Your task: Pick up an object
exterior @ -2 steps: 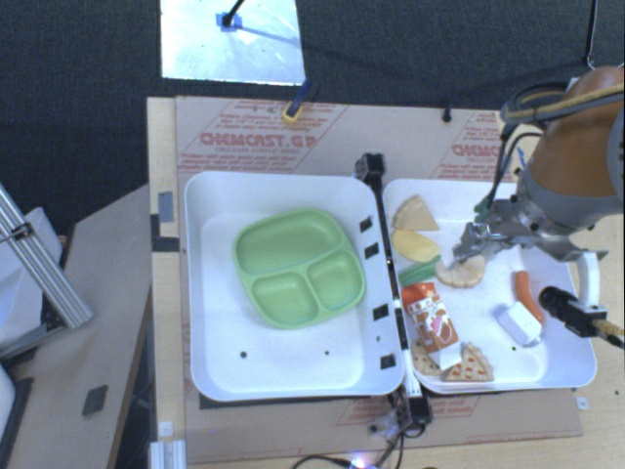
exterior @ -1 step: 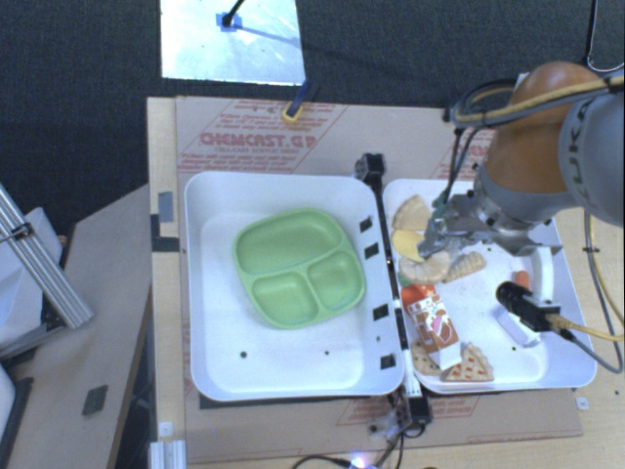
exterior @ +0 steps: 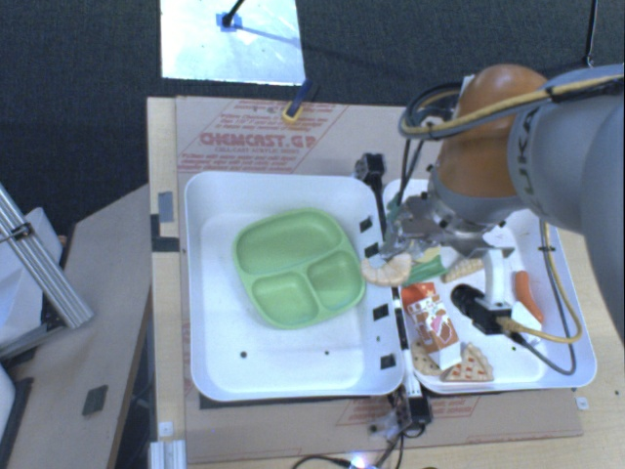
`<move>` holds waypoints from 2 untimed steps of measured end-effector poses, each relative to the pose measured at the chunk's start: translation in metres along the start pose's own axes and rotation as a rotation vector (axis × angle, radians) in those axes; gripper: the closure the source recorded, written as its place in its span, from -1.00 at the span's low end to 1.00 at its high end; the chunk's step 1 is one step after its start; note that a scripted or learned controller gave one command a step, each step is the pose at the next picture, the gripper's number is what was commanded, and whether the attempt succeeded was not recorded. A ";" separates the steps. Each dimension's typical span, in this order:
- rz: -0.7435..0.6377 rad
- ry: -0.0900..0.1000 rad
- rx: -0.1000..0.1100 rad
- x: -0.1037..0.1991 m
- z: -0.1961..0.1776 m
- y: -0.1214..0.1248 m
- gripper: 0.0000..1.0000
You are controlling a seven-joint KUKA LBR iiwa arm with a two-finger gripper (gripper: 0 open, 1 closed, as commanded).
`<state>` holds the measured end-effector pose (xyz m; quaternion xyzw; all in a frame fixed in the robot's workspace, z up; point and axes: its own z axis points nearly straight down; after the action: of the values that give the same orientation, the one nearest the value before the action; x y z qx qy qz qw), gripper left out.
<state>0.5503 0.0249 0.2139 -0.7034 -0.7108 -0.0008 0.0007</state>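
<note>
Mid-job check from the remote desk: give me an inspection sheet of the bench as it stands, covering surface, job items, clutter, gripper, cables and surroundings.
Surface: two white bins side by side, left bin and right bin, on a cardboard sheet.
Job's things: in the right bin, red-and-white carton, pizza-slice toy, orange carrot-like piece, tan croissant-like piece at the divider.
Clutter: green divided plate in the left bin.
Gripper: gripper low over the right bin's left side; finger state hidden by the wrist.
Cables: black and yellow cable looping across the right bin.
Surroundings: shiny square panel beyond the bins; metal rails at left.
</note>
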 end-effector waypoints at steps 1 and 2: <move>0.002 0.000 -0.003 0.030 -0.021 -0.003 1.00; 0.010 -0.002 0.001 0.024 0.000 -0.007 1.00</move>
<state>0.5432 0.0492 0.2141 -0.7068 -0.7074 0.0004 0.0002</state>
